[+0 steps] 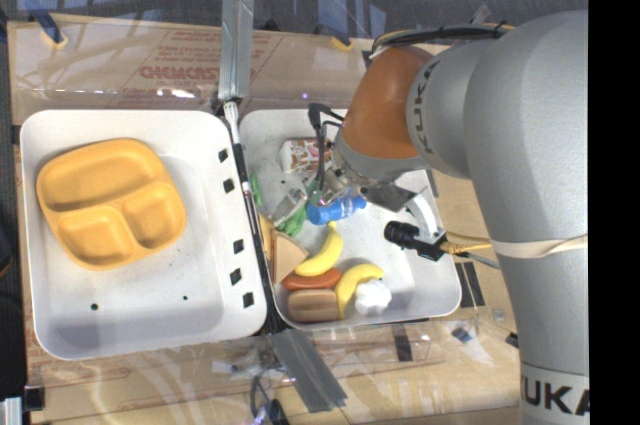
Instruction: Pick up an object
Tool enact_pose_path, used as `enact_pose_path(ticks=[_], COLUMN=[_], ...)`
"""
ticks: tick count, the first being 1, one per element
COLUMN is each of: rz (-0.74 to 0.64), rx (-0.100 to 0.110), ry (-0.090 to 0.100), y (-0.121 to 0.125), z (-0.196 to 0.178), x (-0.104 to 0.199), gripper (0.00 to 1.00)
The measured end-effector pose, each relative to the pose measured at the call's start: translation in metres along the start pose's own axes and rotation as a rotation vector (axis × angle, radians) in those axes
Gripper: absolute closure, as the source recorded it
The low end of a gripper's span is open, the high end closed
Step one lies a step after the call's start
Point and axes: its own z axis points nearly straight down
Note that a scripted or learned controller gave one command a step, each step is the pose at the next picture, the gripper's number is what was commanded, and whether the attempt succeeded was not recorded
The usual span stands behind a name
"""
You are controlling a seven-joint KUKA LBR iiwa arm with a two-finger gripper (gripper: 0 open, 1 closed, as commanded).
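Your pincer [322, 185] hangs over the right bin [440, 298], low among the clutter; you cannot tell how it is set. A blue bottle [335, 209] lies just below it and two bananas [322, 258] nearer the front wall, leaving little free floor. The grey arm [500, 113] slants in from the right. The left bin [130, 323] holds a yellow tray [110, 201], well apart.
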Motion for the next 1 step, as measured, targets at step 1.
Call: enact_pose_path(ticks=[1], rz=[-0.129], rx=[-0.003], ry=[-0.004], y=[0.0025], z=[-0.0011], x=[-0.0196], gripper=[0.00])
